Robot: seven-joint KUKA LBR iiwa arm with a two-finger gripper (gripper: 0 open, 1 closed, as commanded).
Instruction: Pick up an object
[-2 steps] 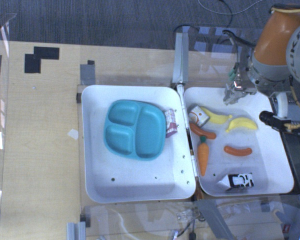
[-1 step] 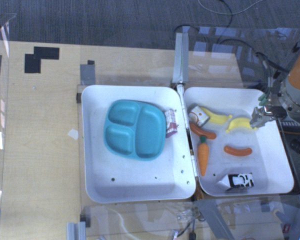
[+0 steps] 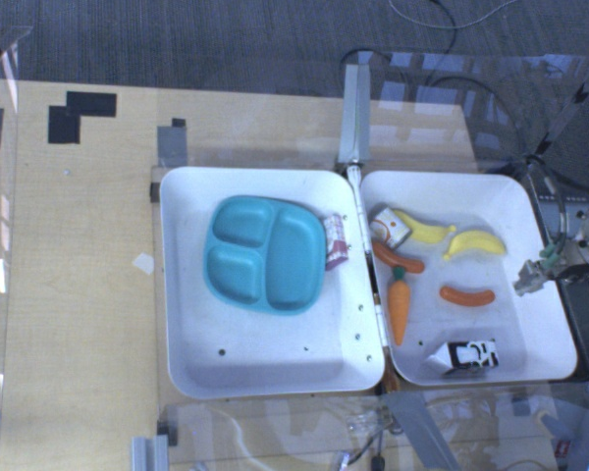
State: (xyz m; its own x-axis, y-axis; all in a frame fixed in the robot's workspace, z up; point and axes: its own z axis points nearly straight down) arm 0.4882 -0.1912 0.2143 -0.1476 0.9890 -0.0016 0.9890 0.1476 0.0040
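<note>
Two shallow white bins side by side on a pale wooden bench (image 3: pixel 79 292); in the left bin (image 3: pixel 187 361), a teal divided plate (image 3: pixel 265 253) with three compartments, lying flat, and just beside its right edge a small crumpled wrapper (image 3: pixel 336 238) in white and dark red, close to the wall between the bins. In the right bin (image 3: pixel 550 356), a scatter of toy food: a yellow banana (image 3: pixel 424 230) with a small white and brown block (image 3: pixel 387 230) touching its left end; a second yellow banana piece (image 3: pixel 476 244), curved, to the right of the first; an orange-red sausage (image 3: pixel 398 258) slanting below the block; a carrot (image 3: pixel 400 307) (orange body, green top) lying lengthwise near the bin's left wall; another orange-red sausage (image 3: pixel 467 296), lying level mid-bin, apart from the rest; a small black and white box (image 3: pixel 471 353) near the front wall. At the right rim of that bin, the gripper (image 3: pixel 530 281), grey and pale green, above the rim and clear of every item, nothing between its tips; fingers too small and blurred to judge, so cannot tell whether spread or closed.
</note>
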